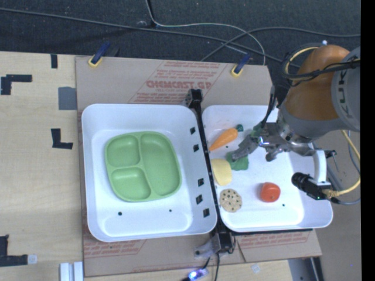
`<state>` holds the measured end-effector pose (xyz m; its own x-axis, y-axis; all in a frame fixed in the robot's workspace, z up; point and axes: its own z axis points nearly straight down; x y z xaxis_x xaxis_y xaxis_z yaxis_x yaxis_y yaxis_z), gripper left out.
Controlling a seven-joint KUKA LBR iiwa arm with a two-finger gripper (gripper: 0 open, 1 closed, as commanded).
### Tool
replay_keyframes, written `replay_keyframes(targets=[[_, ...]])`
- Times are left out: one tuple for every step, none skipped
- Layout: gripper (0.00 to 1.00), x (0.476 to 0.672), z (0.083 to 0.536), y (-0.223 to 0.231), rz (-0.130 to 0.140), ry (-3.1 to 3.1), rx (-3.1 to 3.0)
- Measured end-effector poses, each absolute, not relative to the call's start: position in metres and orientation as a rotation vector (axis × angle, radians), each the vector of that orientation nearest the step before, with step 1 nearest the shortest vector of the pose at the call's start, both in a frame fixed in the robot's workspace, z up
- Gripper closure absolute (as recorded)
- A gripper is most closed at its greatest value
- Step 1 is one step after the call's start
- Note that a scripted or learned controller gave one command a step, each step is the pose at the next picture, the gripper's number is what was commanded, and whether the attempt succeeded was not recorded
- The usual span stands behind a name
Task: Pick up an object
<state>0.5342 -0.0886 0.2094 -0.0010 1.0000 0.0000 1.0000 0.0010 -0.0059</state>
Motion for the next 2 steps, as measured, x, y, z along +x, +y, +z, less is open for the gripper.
replay_keyframes(targets=[[0.00,0.531,0.152,-0.098,0.009,-2.218,-2.217],[0.00,0.530,0.100,-0.108,0.008,-2.218,-2.218]])
